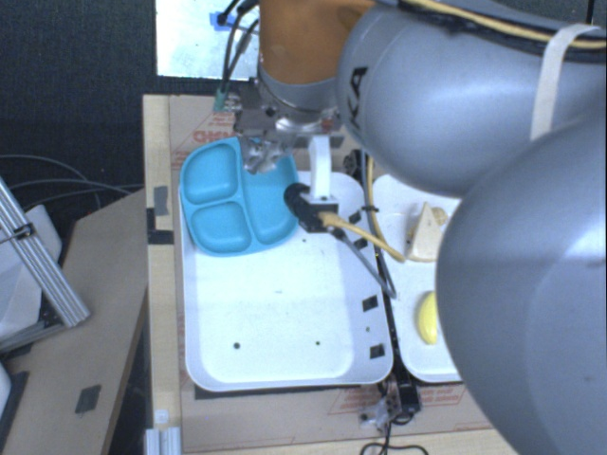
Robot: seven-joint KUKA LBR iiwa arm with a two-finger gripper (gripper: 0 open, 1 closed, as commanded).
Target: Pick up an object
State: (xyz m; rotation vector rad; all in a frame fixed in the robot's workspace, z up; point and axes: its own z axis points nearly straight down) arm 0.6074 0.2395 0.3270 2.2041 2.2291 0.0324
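One fixed camera above the bench, looking down at a slant

It looks across the bench (pixel 163 292) from high over its near side, with the left bin (pixel 285 339) whole in mid-frame and the right bin (pixel 410 354) partly hidden by the arm (pixel 474 93), which comes in from the right and looms so near the lens that it covers the upper right corner

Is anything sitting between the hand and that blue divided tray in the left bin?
Nothing visible does. The hand is right over the far right corner of the blue divided tray in the left bin. The yellow object and the pale block lie in the right bin.
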